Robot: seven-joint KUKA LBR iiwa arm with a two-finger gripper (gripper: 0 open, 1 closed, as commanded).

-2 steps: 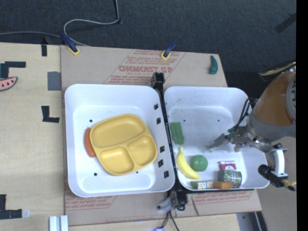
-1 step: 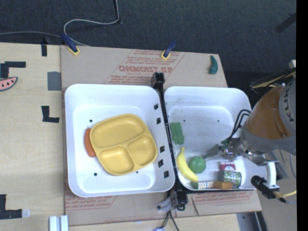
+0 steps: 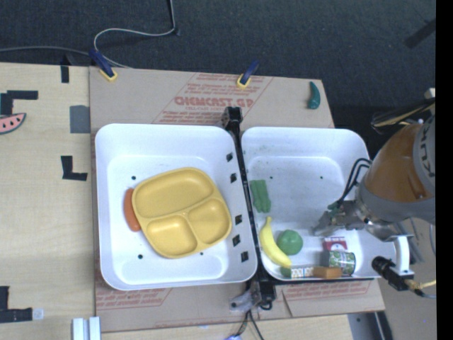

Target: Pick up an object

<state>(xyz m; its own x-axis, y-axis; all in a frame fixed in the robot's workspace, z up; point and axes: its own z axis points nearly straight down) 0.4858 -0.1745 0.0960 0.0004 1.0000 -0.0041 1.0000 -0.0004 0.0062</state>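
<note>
Two bins: shallow white plastic bins (image 3: 113,211) side by side on desk
End effector (image 3: 331,219): over right bin, 3 o'clock side; grip state unclear
Round green ball (image 3: 289,242): right bin, 6 o'clock, beside curved yellow banana (image 3: 271,244)
Yellow compartment tray (image 3: 182,211): left bin

Even overhead light, soft focus, low resolution

You had bright, diffuse light from above: the two white bins (image 3: 113,147) came close to washing out, with a pale sheen along their rims, and the yellow tray (image 3: 180,211) threw only a thin, soft shadow on its near side. The dark floor (image 3: 283,20) at the far side stayed dim and grainy. Detail was mushy throughout; the labels on the small packages (image 3: 333,257) at the near right could not be read, and the arm (image 3: 400,172) looked slightly blurred at the right.
</note>
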